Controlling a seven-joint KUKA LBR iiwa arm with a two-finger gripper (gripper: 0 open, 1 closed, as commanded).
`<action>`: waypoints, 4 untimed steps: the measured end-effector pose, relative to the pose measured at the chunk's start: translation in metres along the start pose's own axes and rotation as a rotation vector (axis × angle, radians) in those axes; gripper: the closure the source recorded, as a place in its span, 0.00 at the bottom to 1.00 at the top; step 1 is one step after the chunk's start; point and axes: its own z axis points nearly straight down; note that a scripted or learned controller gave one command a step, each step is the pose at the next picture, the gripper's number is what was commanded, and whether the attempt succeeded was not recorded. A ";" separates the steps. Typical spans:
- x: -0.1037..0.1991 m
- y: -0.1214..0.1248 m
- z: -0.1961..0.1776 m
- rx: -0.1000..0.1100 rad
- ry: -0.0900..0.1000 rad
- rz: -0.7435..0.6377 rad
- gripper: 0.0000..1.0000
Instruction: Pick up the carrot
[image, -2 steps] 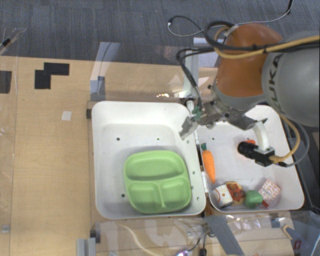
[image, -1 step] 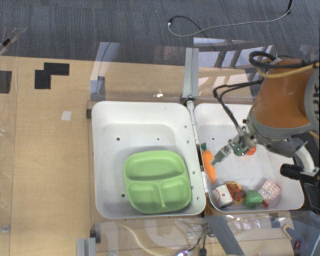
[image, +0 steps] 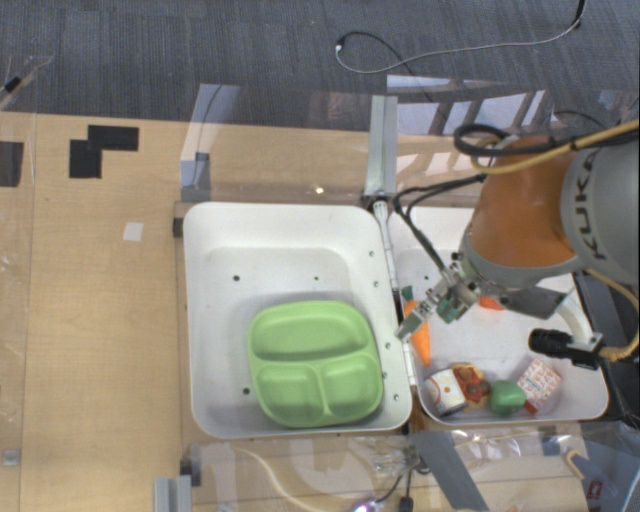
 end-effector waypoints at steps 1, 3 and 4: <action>-0.001 0.002 -0.009 -0.003 -0.001 0.001 1.00; 0.007 -0.041 -0.026 -0.001 -0.001 0.059 0.00; 0.027 -0.024 0.000 0.001 0.001 0.150 0.00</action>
